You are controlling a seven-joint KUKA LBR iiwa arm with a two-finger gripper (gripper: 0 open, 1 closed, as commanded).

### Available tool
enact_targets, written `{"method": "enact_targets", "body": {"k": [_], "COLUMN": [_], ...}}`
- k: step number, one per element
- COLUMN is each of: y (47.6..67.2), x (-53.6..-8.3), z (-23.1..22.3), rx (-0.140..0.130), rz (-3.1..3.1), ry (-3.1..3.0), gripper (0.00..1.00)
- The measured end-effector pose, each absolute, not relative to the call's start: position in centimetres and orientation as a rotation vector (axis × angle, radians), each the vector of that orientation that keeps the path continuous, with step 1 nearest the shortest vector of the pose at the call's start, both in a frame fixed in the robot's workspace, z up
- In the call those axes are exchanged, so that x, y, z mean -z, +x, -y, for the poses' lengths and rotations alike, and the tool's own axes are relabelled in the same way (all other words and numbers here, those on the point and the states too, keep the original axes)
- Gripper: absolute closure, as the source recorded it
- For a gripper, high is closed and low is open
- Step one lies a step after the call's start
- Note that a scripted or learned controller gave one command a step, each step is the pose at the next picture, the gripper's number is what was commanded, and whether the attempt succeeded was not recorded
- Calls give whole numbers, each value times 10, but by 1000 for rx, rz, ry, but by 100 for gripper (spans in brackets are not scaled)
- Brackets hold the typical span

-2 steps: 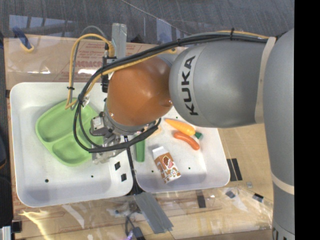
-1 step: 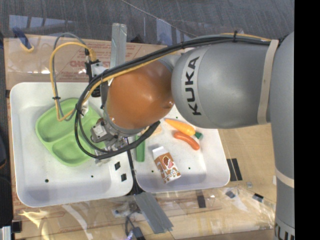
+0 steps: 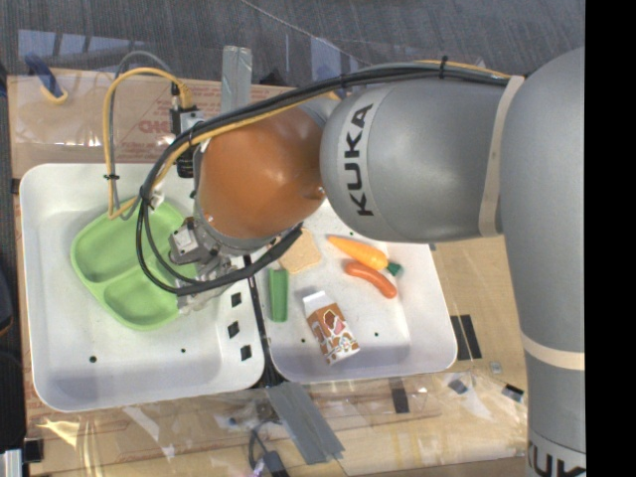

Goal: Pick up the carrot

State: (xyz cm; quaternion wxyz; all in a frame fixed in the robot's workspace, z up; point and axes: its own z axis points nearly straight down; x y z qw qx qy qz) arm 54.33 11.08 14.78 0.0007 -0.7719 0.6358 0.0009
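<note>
At the near edge of the surface [image 3: 477, 366], strips of grey tape [image 3: 303, 420] lie just below where the two white bins meet. In the right bin [image 3: 432, 341], nearest the camera, a small carton [image 3: 329, 331] with a brown printed face lies on its side. Just behind it to the left, a short green piece [image 3: 277, 294] lies with its length running near to far, close to the bin's left wall. To the right of that lies a reddish sausage-shaped item [image 3: 371, 279], and touching or just beside its far side is the carrot [image 3: 359, 250]. The carrot lies flat, its long axis slanting from upper left to lower right, with the orange tip toward the upper left and the green stub toward the lower right. A tan slice [image 3: 301, 256] sits just left of the carrot's tip.

In the left bin [image 3: 60, 366] rests a green divided tray [image 3: 124, 266], partly under the arm. The end effector [image 3: 199, 256] hangs over the right edge of that tray, well apart from the carrot; whether it is spread or closed cannot be told, and nothing can be seen in its grasp. Above it the orange band [image 3: 260, 179] and grey arm [image 3: 437, 152] cover the far part of both bins.
</note>
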Motion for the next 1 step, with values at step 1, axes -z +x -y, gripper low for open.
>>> {"method": "enact_targets", "body": {"k": [1], "y": [530], "x": [-165], "z": [-179], "rx": [-4], "rz": [-1962], "ry": [-2451], "gripper": [100]}}
